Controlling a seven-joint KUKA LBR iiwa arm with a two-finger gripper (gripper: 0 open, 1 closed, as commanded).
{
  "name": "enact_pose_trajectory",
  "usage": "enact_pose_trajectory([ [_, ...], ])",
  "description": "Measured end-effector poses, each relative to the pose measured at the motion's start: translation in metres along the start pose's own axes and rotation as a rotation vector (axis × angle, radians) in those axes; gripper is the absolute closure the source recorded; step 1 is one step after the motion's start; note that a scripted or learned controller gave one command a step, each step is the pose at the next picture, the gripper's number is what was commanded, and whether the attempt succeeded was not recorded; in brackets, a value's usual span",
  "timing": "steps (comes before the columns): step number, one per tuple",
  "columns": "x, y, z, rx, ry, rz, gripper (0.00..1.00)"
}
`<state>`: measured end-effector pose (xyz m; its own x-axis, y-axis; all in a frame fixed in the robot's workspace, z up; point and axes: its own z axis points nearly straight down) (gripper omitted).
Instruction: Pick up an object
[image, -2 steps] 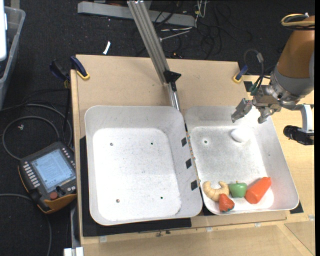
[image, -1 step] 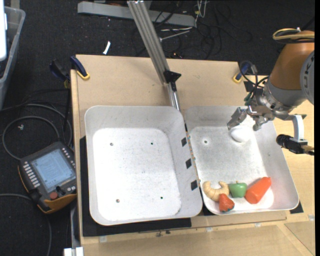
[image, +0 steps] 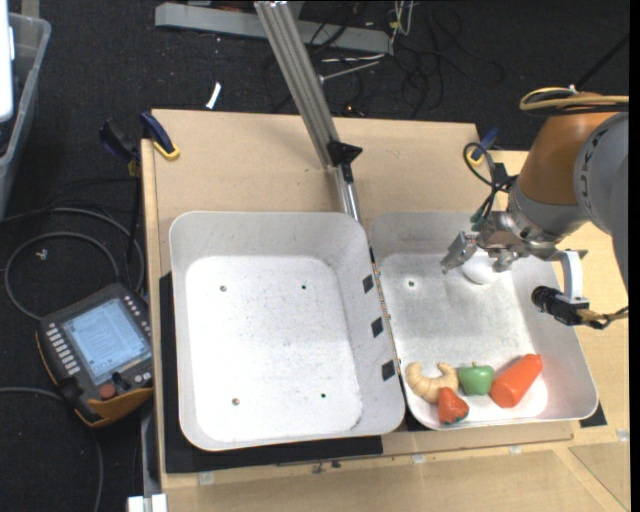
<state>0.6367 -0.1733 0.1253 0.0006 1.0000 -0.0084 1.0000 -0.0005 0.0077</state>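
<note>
nearest the camera, along the front wall of the right bin, four toy foods lie bunched together: a pale curled piece on the left, a small red piece just in front of it, a green pepper touching both, and an orange carrot leaning at a slant on the right end of the group. all four sit in the near part of that bin, well apart from the pincer.

the left bin lies beside the right one, their inner walls touching or overlapping along the middle, where small dark tabs show on the seam. both bins rest on the tan desk.

the arm comes in from the right, its orange band above the wrist, and the pincer hangs over the far part of the right bin, close to the bin's back wall. a small white rounded thing shows just under the fingertips; it may be an object or part of the tool, the view is too blurred to say. whether the fingers stand wide or narrow i cannot tell, nor whether anything sits between them.

a handheld control pad lies on the dark floor left of the desk, with cables around it.
</note>
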Motion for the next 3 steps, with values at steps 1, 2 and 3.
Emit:
enact_pose_trajectory([
  [1,-0.001,0.002,-0.016,-0.01,-0.002,0.001,1.0],
  [2,0.002,0.014,-0.072,0.0,0.007,-0.004,1.0],
  [3,0.002,0.016,-0.126,0.0,0.006,-0.004,1.0],
])
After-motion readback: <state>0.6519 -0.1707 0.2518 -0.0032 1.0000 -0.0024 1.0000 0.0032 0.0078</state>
